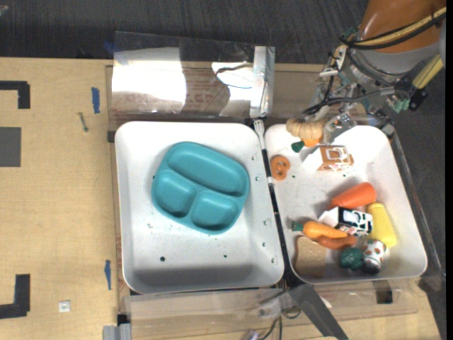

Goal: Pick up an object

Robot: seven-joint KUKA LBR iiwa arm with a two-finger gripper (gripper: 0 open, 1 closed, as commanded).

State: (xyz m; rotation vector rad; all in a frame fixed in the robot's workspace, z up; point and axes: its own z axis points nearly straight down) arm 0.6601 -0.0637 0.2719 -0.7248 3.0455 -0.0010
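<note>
The arm point(403, 13) comes in at the upper right corner of the frame, and its orange band fills that corner. Below the band sits the grey wrist, with yellow and black cables running across it. The gripper point(338, 119) points down and to the left, low in the upper right part of the frame.

the table point(49, 190) is pale wood (black tape marks along its left side). two shallow white bins sit on it, touching: the left bin point(141, 261) and the right bin point(403, 190).
</note>
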